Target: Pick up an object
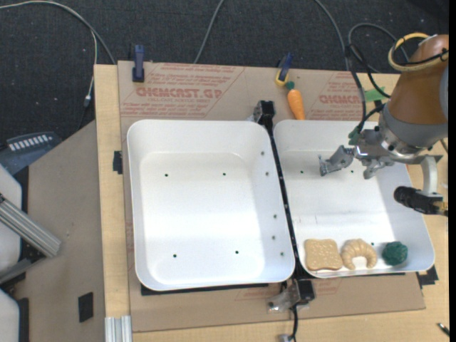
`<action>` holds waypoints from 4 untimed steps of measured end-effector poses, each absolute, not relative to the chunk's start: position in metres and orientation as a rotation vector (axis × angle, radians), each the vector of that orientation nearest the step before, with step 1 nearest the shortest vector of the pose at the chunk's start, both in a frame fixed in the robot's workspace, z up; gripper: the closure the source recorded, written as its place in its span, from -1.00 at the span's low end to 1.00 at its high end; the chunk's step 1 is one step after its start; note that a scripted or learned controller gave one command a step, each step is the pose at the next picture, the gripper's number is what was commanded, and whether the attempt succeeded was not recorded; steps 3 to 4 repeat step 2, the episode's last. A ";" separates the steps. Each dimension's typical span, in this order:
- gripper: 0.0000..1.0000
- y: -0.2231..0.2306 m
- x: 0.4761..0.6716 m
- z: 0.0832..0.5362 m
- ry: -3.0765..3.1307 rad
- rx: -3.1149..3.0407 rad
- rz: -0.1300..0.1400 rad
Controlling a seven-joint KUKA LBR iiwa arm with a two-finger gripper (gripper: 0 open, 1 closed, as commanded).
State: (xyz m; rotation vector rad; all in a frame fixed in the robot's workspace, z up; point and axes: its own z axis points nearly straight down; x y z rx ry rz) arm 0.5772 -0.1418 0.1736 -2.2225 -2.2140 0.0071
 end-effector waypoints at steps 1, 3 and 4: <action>1.00 -0.140 0.580 0.188 -2.223 -2.222 -0.002; 1.00 -0.191 0.617 0.126 -2.217 -2.222 0.004; 1.00 -0.191 0.617 0.126 -2.217 -2.222 0.004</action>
